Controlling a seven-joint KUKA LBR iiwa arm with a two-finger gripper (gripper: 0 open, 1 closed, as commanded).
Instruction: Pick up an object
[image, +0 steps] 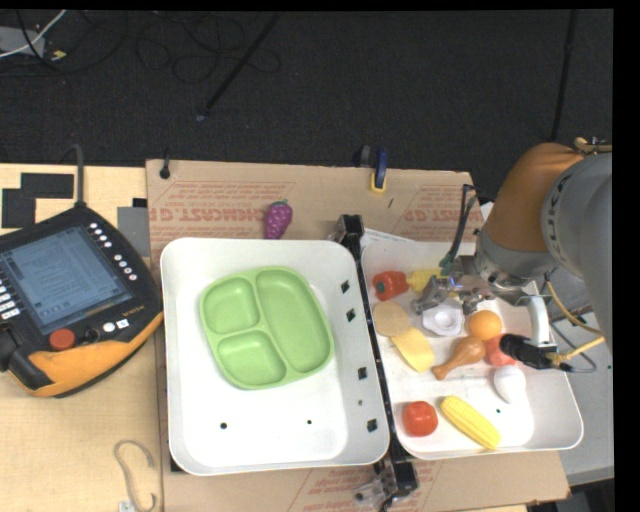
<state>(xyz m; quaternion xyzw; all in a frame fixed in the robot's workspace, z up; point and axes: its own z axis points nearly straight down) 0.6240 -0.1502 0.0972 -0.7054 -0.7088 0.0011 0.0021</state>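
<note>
While beside the left bin (190, 420), which held a green divided plate (265, 327), sat the right bin (560, 435) with toy food. Hovered there, the gripper (440, 300), just beside a tomato (389, 285); jaw state impossible to tell.

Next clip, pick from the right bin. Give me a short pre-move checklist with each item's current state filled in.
1. Gripper is over the right white bin: ok.
2. Whether anything sits between the jaws: cannot tell.
3. Targets lie within the bin, such as the yellow toy corn cob and the red toy tomato: ok.
4. Corn cob has free space around it: ok.
5. Items beside the gripper are crowded, the orange ball touching the tan toy drumstick: not ok.
</note>
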